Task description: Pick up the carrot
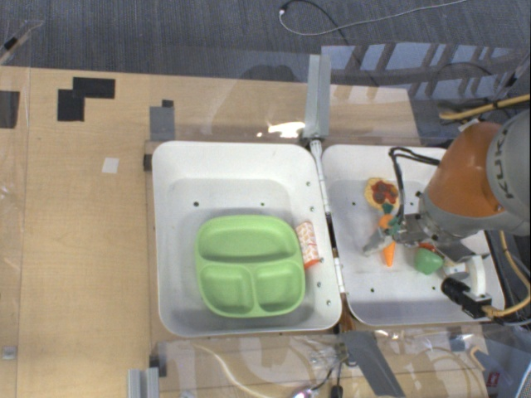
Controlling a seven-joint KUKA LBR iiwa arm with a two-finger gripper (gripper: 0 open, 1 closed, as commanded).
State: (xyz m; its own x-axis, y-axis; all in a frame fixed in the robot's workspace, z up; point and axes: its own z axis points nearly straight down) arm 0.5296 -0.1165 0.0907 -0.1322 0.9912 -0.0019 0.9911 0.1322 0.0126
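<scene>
green divided plate point(250, 265) sits left; end effector point(388, 237) beside carrot point(388, 254), grip state unclear, no readable writing.

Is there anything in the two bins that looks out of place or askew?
One thing: a small packet in the left bin rests tilted against the right edge of the green divided plate, not flat. In the right bin, the carrot and other toy food lie loose by the gripper.
</scene>
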